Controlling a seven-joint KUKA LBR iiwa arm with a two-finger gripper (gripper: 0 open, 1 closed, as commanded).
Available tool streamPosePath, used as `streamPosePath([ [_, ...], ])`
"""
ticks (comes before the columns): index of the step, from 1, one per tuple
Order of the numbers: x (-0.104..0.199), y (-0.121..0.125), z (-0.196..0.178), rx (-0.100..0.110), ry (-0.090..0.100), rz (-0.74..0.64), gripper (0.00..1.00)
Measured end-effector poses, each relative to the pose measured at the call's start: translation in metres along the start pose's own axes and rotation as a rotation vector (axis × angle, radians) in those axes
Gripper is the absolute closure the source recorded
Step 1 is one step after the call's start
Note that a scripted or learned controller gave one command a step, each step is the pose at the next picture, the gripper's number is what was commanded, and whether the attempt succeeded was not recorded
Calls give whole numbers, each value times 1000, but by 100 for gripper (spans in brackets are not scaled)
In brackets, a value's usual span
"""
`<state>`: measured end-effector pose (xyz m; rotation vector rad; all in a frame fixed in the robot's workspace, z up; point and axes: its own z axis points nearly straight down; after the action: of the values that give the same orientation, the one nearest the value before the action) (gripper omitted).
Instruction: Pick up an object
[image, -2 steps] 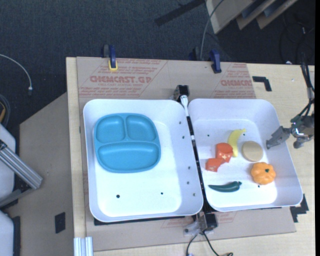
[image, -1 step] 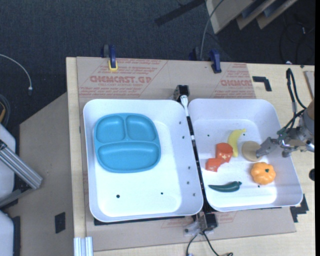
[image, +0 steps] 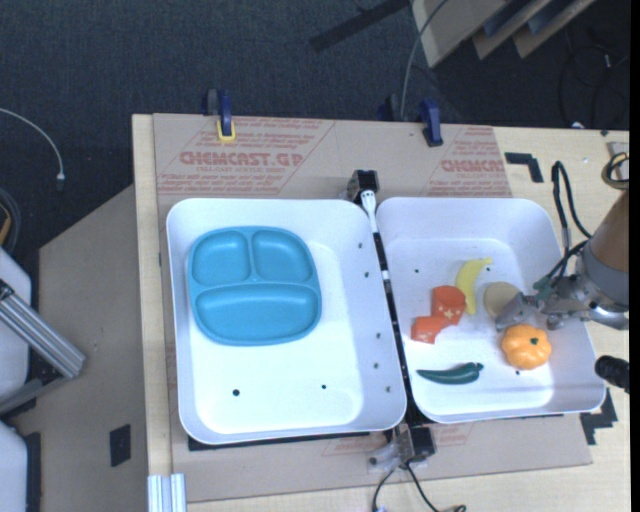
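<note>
- The bench (image: 300, 150) carries two white bins side by side, a left bin (image: 200, 400) and a right bin (image: 470, 220); every place below is given from the right bin.
- The left bin lies just beside the right bin's left wall, the two rims meeting along a dark seam with small fasteners.
- A blue plate (image: 256, 285) with three sections rests in the left bin, well apart from the right bin, towards that bin's far-left part.
- In the right bin, near its middle, a yellow banana (image: 472, 274) lies at a slant.
- Just left of the middle lie two red pieces (image: 441, 312), one above the other and touching.
- A beige round thing (image: 499, 297) sits right of the banana, close to it.
- An orange pumpkin (image: 526, 346) sits towards the bin's near-right part, just below the beige thing.
- A green pepper (image: 451, 373) lies near the bin's front wall, left of the pumpkin and below the red pieces.
- The arm (image: 608, 255) reaches over the bin's right wall.
- The gripper (image: 534, 308) hangs low in the bin's right part, just above the pumpkin and beside the beige thing.
- Whether its jaws are parted or clenched cannot be told, as the parts are dark and blurred; nothing can be seen held.
</note>
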<state>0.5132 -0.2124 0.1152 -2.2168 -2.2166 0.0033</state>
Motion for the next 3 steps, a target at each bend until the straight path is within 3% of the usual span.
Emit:
streamPosePath([
  [1,-1,2,-14,-8,-5,0,100],
  [2,0,11,-74,-15,-7,-2,100],
  [3,6,5,-130,-15,-7,-2,100],
])
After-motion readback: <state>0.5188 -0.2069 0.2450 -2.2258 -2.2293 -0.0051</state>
